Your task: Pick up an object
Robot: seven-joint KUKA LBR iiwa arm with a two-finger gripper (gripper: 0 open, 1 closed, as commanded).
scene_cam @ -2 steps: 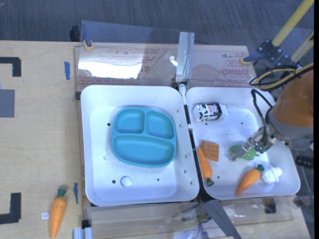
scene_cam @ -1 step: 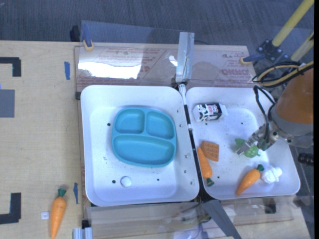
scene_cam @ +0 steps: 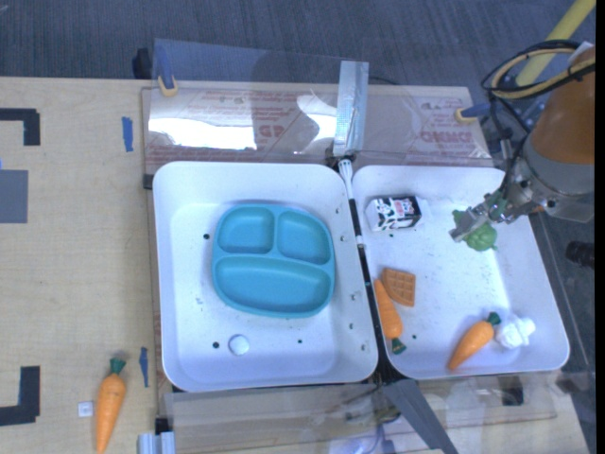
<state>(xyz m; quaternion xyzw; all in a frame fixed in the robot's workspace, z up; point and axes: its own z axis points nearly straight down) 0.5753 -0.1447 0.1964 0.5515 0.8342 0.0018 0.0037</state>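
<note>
Broccoli toy [scene_cam: 479, 237], a small green piece, is sitting in the right bin [scene_cam: 553, 334] around its 1 o'clock area, and the gripper [scene_cam: 470, 223] is hovering right on it from 3 o'clock. Honestly can't tell whether the fingers are clamping it or just resting beside it. To do this well I'd be centering over the green lump, squeezing firmly, then lifting straight up. Milk carton toy [scene_cam: 393, 212] is lying at 9 o'clock of it, well apart, so nothing's crowding the grab.
</note>
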